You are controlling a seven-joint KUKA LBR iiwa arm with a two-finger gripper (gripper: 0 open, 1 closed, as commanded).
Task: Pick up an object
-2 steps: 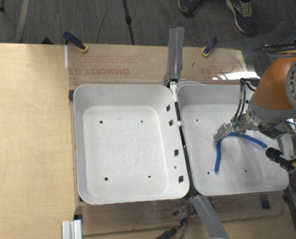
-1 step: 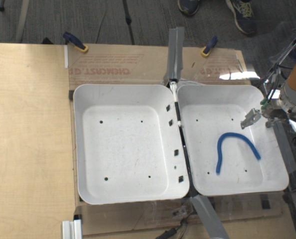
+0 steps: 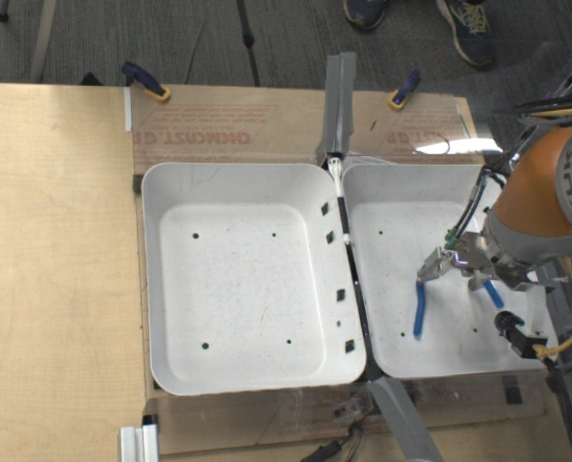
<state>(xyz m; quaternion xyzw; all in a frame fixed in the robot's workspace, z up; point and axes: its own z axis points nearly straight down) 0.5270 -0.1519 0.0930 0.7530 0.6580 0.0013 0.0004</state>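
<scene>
A slim blue stick-shaped object lies in the right bin, pointing toward the front edge. My gripper hangs over the right half of that bin, just above and right of the stick's upper end. A second short blue piece shows just below the gripper on its right side; whether it lies loose in the bin is unclear. The grey arm with its orange band reaches in from the right and hides part of the bin's right side.
The left bin sits beside the right one, joined by a black-clipped divider. Cardboard held by clamps lies behind the bins. A pale wooden bench top spreads to the left.
</scene>
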